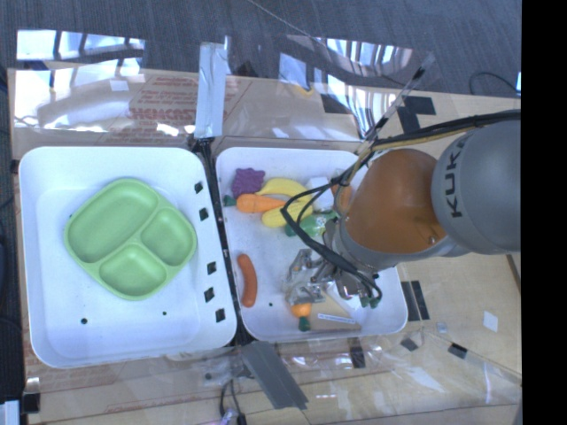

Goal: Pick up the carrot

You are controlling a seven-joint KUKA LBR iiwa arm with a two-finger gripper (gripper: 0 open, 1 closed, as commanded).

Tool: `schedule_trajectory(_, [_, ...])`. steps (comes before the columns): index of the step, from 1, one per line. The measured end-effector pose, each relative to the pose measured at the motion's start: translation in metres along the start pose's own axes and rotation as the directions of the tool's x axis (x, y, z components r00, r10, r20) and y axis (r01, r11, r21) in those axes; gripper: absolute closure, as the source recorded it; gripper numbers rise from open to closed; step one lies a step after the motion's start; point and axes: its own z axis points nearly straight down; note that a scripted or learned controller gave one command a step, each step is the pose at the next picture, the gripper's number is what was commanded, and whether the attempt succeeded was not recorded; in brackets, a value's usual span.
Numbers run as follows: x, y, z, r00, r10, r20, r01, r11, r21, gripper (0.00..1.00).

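Observation:
An orange carrot (257, 204) lies in the far left part of the right bin (266, 326), between a purple grape bunch (248, 181) and a yellow fruit (285, 189). My gripper (307, 283) is low in the near middle of that bin, well in front of the carrot and apart from it. Just below the gripper sits a small orange piece (301, 309) with a green bit (304, 324) beside it. What that piece is I cannot make out. The arm's orange band (394, 204) hides the right part of the bin.
A red-orange sausage (247, 279) lies by the right bin's left wall. A green item (312, 226) peeks out by the arm. The left bin (44, 308) holds a green divided plate (131, 237). Black cables loop over the yellow fruit.

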Motion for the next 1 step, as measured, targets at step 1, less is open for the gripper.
schedule_trajectory(1, [0.0015, 0.0135, -0.1010, 0.979, -0.206, 0.007, 0.206, 0.979, 0.006, 1.00])
